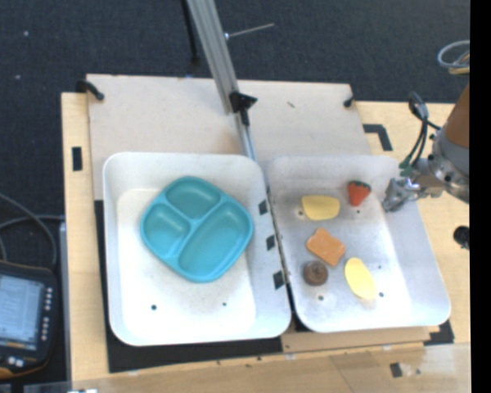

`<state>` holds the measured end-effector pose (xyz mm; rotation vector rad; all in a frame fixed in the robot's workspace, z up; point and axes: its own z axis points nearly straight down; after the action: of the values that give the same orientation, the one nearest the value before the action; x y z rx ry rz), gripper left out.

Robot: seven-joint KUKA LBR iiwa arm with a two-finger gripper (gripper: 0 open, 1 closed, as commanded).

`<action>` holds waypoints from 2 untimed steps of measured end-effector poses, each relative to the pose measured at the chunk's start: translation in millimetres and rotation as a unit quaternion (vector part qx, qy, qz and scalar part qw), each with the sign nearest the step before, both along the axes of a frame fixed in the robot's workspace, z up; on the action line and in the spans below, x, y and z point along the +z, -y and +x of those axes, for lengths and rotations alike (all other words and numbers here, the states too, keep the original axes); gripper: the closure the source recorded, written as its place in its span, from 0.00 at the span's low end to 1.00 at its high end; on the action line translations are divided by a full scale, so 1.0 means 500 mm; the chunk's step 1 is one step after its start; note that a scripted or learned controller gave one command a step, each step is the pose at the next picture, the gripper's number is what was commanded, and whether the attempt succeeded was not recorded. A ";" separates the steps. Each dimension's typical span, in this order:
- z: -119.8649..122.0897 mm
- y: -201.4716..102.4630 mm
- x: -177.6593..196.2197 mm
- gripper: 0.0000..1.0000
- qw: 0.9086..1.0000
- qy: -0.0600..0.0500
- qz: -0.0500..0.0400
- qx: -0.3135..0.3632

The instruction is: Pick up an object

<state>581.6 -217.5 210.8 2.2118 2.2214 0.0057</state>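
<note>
In the camera view you will find no brand, label or writing that can be read on the bins or the objects; the small handheld screen unit at about eight o'clock shows a lit display, but its text is too small to make out. The left shallow white bin holds a turquoise plastic plate with three compartments, lying flat near its middle. The right shallow white bin holds five small items: a red strawberry-shaped toy with a green top at the bin's twelve o'clock, a pale yellow rounded piece just to its nine o'clock, an orange square block near the bin's centre, a small brown round disc touching or just beside the block at its seven o'clock, and a yellow oval piece at the bin's five o'clock. The grey two-finger gripper sits at the bin's upper right rim, at roughly three o'clock in the frame, with cables running above it. From it, the strawberry toy lies near at nine o'clock, apart from it; the other items lie further toward eight and seven o'clock. You cannot tell from this angle how wide it stands, and nothing is seen in its grasp.
</note>
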 end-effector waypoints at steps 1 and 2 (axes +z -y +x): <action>-0.016 -0.093 -0.005 1.00 1.000 -0.003 0.001 0.000; -0.019 -0.191 -0.015 1.00 1.000 -0.003 0.001 0.001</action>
<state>572.2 -122.2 203.5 2.2145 2.2275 0.0009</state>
